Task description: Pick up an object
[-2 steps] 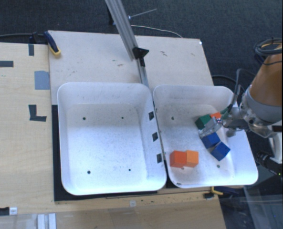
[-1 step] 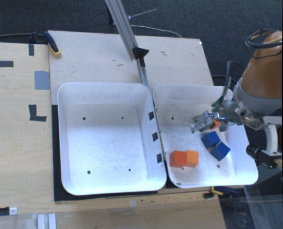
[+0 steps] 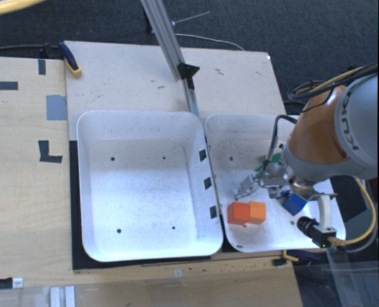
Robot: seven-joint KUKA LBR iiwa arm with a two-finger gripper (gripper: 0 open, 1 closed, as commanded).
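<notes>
Grey and orange, the arm's wrist (image 3: pixel 330 139) looms closest to the lens at about three o'clock, bent over the right bin (image 3: pixel 240 133). Below it the gripper (image 3: pixel 248 187) hangs low over the bin floor; I cannot tell whether its claw is apart or together — the metal parts blur into one another. Just beside it, toward five o'clock, an orange block (image 3: pixel 247 213) rests on the floor, apart from the tips as far as I can judge. A blue block (image 3: pixel 294 203) lies near the wrist at four o'clock from the gripper, partly hidden, with something green (image 3: pixel 275 158) peeking out at one o'clock. The left bin (image 3: pixel 87 171) sits at nine o'clock. That orange block looks rigid, light and flat-sided — probably easy to pinch across two opposite faces, though smooth sides might slip if caught near a corner.
</notes>
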